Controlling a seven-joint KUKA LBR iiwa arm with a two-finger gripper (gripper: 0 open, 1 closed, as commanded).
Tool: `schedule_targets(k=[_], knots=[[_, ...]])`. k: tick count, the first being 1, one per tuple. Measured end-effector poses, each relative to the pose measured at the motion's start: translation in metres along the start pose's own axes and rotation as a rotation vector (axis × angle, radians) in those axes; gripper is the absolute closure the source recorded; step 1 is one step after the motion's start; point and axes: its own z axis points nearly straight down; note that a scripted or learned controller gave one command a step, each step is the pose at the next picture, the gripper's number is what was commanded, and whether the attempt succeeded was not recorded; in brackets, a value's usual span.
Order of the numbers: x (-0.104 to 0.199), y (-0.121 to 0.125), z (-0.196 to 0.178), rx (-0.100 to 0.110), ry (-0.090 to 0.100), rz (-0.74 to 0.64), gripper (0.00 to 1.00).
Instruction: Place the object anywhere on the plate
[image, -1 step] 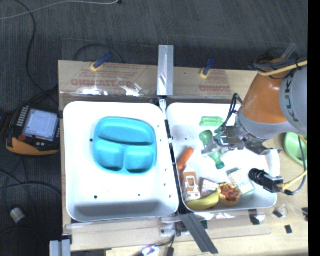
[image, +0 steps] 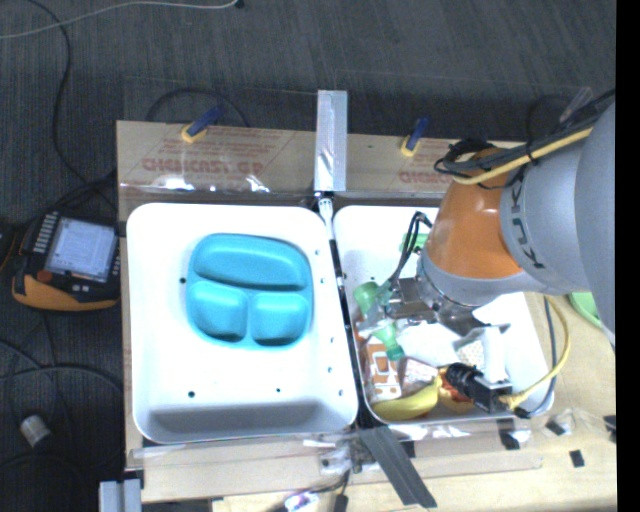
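A dark grey carpet-like floor fills the frame edges, with black cables looping at the upper left and lower left. A brown cardboard sheet (image: 250, 155) lies under the bench at the upper middle, held by yellow-and-blue clamps (image: 202, 122). At the far left sits a handheld pendant (image: 65, 260) with a pale screen and orange casing.

Two shallow white plastic bins with rounded corners stand side by side at the centre. The left bin (image: 160, 400) holds the plate (image: 250, 290), a glossy turquoise tray with one long compartment above and two smaller ones below; it lies in the bin's upper middle, its compartments bare.

The right bin (image: 370, 235) holds a cluster of small objects along its left and lower parts: a green piece (image: 367, 296), a brown-orange box (image: 381, 366), a yellow banana (image: 412, 403) at the lower edge, and a white piece (image: 432, 346). The objects all lie in this right bin, apart from the plate.

The arm (image: 480, 240), grey with a smooth orange band, reaches in from the right and hangs over the right bin. The gripper (image: 400, 305) is low among the clutter; how it stands cannot be told, since the wrist hides it.
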Motion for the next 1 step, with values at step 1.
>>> schedule_targets(k=[1], knots=[[0.0734, 0.0246, -0.0005, -0.001, 0.000, -0.330, 1.00]])
